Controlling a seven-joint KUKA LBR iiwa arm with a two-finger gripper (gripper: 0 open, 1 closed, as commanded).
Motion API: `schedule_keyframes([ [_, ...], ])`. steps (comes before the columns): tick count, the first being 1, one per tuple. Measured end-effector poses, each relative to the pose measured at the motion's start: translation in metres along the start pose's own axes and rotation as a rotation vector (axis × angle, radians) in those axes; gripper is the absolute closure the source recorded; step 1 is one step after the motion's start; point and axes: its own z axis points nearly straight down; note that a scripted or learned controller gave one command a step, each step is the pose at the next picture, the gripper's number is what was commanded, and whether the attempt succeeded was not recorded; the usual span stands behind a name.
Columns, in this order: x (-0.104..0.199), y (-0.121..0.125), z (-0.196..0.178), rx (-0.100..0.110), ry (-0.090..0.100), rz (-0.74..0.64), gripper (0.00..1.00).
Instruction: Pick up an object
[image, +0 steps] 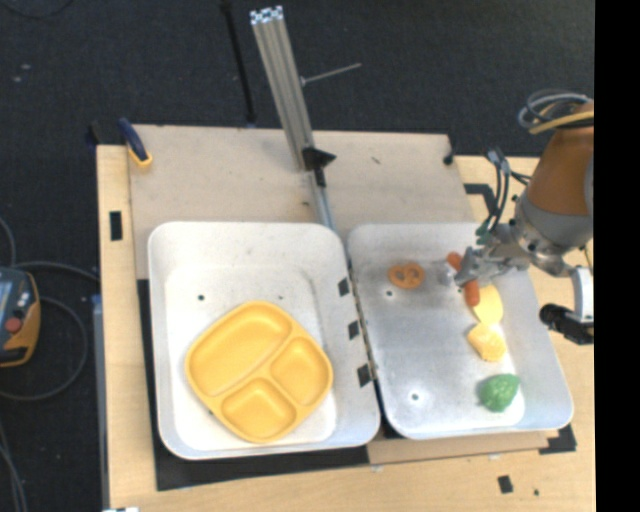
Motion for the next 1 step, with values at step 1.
schedule_keyframes([
  [1,-0.0020,0.0019,-0.0550,0.000,0.000,-0.002,1.00],
])
